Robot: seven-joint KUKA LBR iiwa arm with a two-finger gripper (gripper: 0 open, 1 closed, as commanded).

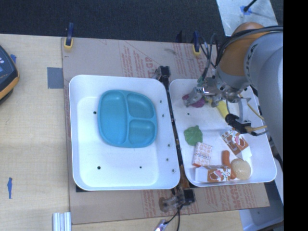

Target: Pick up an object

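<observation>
Pale wooden table (pixel 33 143) under a brown cardboard sheet carries two shallow white bins side by side. Inside the left bin (pixel 77 129) lies a light blue plastic plate with three compartments (pixel 127 118). Within the right bin (pixel 262 170), near its far left corner, the pincer (pixel 196 96) sits low over a small purple object (pixel 195 102); whether it pinches it I cannot tell. Nearer lie a green leaf-shaped piece (pixel 193 134), red-and-white packets (pixel 202 153) and a beige round ball (pixel 241 169).
</observation>
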